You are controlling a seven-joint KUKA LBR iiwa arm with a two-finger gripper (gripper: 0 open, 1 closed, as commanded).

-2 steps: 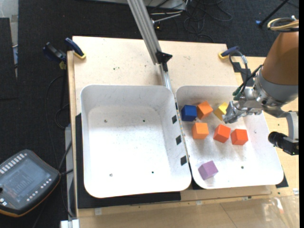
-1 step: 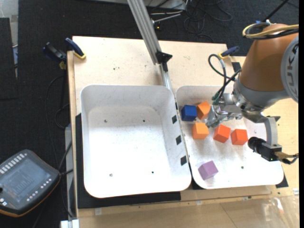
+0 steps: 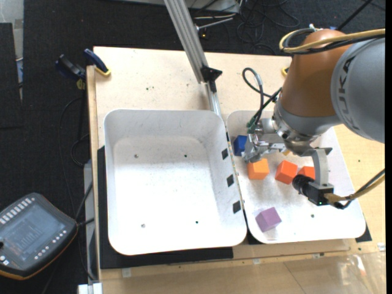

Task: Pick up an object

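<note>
The right bin (image 3: 343, 225) holds several small blocks. A blue block (image 3: 240, 144) lies by its left wall, an orange block (image 3: 258, 169) sits in the middle, and an orange-red block (image 3: 286, 172) is just to its right. Another orange piece (image 3: 307, 171) shows partly behind a black part of the arm. A purple block (image 3: 268, 218) lies nearer the front. My gripper (image 3: 262, 150) hangs low over the bin, just above the orange block and right of the blue one. The wrist hides its tips, and I see nothing held.
The left bin (image 3: 165, 182) stands beside the right one, their walls touching. A slanted aluminium bar (image 3: 184, 29) runs down to the bins' rear junction. Blue-yellow clamps (image 3: 92, 63) lie at the bench's back left. A teach pendant (image 3: 30, 234) sits off the bench, front left.
</note>
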